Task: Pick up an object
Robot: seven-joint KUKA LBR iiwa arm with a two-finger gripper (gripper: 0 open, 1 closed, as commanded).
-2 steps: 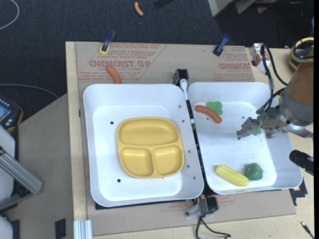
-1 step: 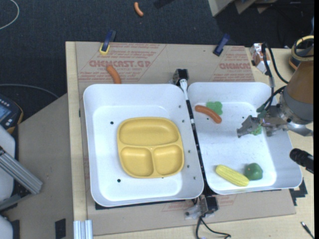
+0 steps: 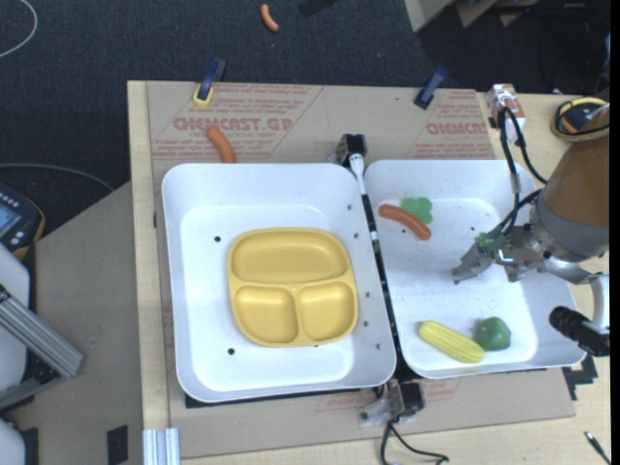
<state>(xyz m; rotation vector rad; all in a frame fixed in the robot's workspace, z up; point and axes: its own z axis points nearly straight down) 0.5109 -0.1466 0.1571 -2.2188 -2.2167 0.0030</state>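
We are hovering our hand (image 3: 472,264) mid-bin in the right bin (image 3: 441,174); whether it is spread or pressed together, we cannot tell. We are eyeing the corn cob (image 3: 450,341) near the front wall: probably light, hard, slippery plastic, best pinched across its narrow middle.

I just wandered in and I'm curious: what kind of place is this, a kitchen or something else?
Probably a robot test lab, not a kitchen. A robot arm reaches over two white bins holding toy food such as a corn cob, with loose cables around.
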